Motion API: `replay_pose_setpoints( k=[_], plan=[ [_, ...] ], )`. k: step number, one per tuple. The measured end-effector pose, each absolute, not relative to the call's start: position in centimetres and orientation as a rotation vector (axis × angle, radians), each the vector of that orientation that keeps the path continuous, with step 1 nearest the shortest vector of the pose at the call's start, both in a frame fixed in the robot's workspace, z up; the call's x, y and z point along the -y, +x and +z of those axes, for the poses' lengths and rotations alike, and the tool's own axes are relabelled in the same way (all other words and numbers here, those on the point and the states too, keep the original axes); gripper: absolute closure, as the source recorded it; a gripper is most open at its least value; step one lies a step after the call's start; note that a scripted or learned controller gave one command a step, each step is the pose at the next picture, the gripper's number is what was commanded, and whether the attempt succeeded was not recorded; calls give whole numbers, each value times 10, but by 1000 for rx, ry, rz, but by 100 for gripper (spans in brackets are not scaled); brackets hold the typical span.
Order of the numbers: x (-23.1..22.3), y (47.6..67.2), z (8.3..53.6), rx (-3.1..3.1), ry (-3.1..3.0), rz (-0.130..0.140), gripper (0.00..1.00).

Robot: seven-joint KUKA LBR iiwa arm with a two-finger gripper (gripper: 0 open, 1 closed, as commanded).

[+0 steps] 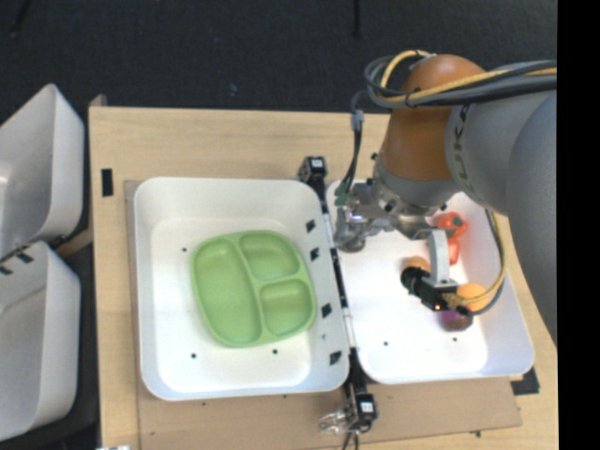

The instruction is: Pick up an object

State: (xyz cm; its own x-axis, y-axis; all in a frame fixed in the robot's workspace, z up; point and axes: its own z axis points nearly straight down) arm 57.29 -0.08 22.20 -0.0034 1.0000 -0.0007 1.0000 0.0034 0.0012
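My gripper (351, 229) hangs low over the left side of the right bin (412, 354), close to the wall it shares with the left bin. An orange-red object (453, 226) lies to the right of the wrist, partly hidden by the arm. Further toward the front right, a yellow-orange object (472, 295) rests beside a small purple one (457, 320). All three lie well to the right of the gripper, apart from it.
A green plate with three compartments (251, 287) lies flat in the left bin (159, 364). The divider between the bins (333, 279) runs just left of the gripper. The arm's grey body covers the back right of the right bin.
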Motion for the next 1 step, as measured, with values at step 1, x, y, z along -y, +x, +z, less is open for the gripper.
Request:
replay_pose_setpoints(
  k=[1],
  plan=[
    [-52, 569, 227, -2227, 2215, 2, 100]
  ],
)
